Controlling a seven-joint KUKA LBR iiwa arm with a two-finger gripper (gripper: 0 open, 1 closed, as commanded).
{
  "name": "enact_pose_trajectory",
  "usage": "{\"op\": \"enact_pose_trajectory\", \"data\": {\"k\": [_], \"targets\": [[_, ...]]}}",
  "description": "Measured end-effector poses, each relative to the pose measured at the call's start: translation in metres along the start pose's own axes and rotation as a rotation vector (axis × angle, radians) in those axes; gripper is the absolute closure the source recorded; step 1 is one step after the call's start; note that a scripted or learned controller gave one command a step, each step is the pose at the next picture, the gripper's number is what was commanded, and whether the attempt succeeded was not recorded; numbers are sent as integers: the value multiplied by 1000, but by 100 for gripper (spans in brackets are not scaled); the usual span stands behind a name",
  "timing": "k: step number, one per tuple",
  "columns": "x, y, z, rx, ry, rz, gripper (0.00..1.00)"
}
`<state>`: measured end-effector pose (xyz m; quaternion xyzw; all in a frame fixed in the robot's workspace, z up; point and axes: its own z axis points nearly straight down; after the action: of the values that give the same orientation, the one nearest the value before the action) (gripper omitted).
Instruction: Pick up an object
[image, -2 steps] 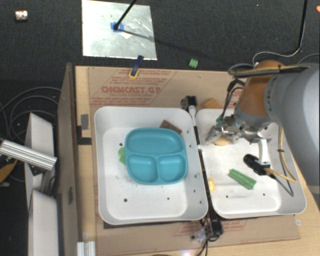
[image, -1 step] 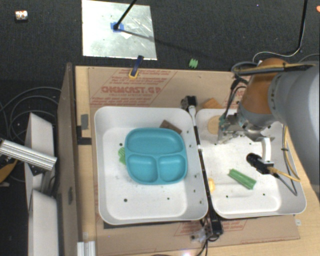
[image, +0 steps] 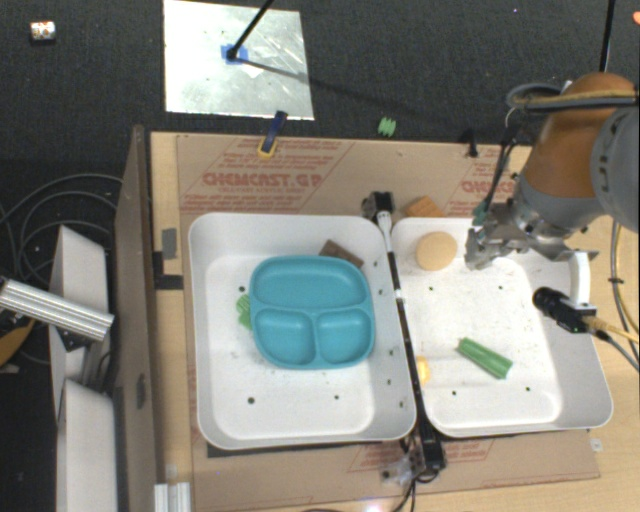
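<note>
Nearest the camera runs the front lip of two shallow white plastic bins, set side by side on a brown cardboard-covered worktop (image: 300, 175) printed with red lettering.

Within the right bin (image: 560, 410), a short green cylinder-like stick (image: 485, 358) lies tilted on the bare floor toward the front. Just at the left wall of that bin, close to the divider, a small yellow piece (image: 423, 371) peeks out, mostly hidden. Farther back, near the rear left corner, sits a round tan ball-like object (image: 436, 250). Behind the rim, just outside the bin, an orange-tan wedge (image: 421, 207) rests on the cardboard.

The left bin (image: 220, 400) holds a blue plastic divided plate (image: 311, 310) with three compartments, lying flat in the middle. A green item (image: 243, 308) sticks out from under its left edge, and a dark brown flat piece (image: 342, 251) shows at its far right corner.

The grey arm with its orange band (image: 575, 140) comes in from the right, above the far side of the right bin. Its gripper (image: 480, 245) hangs low, just to the right of the tan ball, near it but not visibly touching. Whether the jaws are apart or together cannot be told at this angle, and nothing is seen between them.

Beyond the bins, a shiny metal sheet (image: 240, 60) lies on the dark floor.
</note>
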<state>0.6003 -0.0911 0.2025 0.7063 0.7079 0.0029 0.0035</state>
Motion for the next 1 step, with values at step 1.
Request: {"op": "enact_pose_trajectory", "data": {"k": [1], "targets": [[-81,7,-20,4,-4,6,100]]}}
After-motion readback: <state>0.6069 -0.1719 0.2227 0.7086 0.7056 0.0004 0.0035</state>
